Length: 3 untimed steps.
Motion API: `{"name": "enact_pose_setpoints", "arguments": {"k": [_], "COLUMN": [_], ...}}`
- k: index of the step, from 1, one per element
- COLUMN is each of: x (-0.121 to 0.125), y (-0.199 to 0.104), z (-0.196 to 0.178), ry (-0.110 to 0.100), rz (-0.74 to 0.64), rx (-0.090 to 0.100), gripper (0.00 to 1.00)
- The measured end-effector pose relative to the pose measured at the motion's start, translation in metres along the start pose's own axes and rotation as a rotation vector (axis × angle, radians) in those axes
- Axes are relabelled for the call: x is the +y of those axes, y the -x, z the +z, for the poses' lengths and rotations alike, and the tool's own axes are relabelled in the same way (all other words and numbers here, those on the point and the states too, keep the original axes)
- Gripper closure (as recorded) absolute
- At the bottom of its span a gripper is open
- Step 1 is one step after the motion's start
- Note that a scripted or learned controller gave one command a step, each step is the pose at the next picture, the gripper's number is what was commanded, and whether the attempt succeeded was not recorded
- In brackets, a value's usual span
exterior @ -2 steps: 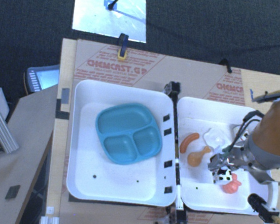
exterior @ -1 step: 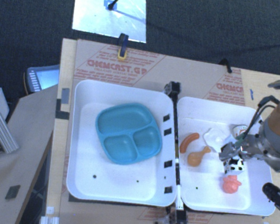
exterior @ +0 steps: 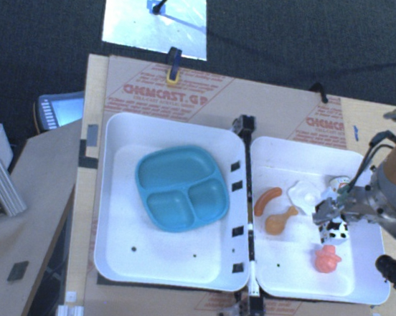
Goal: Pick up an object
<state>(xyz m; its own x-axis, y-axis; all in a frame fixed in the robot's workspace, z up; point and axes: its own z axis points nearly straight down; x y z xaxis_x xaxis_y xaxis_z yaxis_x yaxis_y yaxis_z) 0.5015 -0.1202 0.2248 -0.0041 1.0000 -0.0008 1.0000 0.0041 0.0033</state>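
Cardboard (exterior: 220, 99) lines our bench under two white bins, the far bin (exterior: 110, 247) holding a blue divided plate (exterior: 180, 196). Our claw (exterior: 330, 213) hovers low in the near bin (exterior: 297, 284), directly above a black-and-white toy (exterior: 336, 232), likely our target; we cannot tell its opening. Beyond it lie a sausage (exterior: 268, 198) and drumstick (exterior: 279, 220), a pink toy (exterior: 327, 259) nearer us

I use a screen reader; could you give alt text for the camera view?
The grey arm's hand hovers over a black-and-white toy cow in the right white bin, near an orange sausage, a drumstick and a pink toy. A blue divided plate fills the left bin.
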Motion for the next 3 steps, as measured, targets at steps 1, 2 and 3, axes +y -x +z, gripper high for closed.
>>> {"name": "enact_pose_setpoints", "arguments": {"k": [1,2,3], "x": [0.007,0.007,0.022], "y": [-0.060,-0.118,-0.165], "z": [-0.008,-0.013,-0.015], "ry": [0.000,-0.001,-0.001], "rz": [-0.007,-0.007,-0.006], "rx": [0.003,0.003,0.003], "gripper": [1.00,1.00,1.00]}}
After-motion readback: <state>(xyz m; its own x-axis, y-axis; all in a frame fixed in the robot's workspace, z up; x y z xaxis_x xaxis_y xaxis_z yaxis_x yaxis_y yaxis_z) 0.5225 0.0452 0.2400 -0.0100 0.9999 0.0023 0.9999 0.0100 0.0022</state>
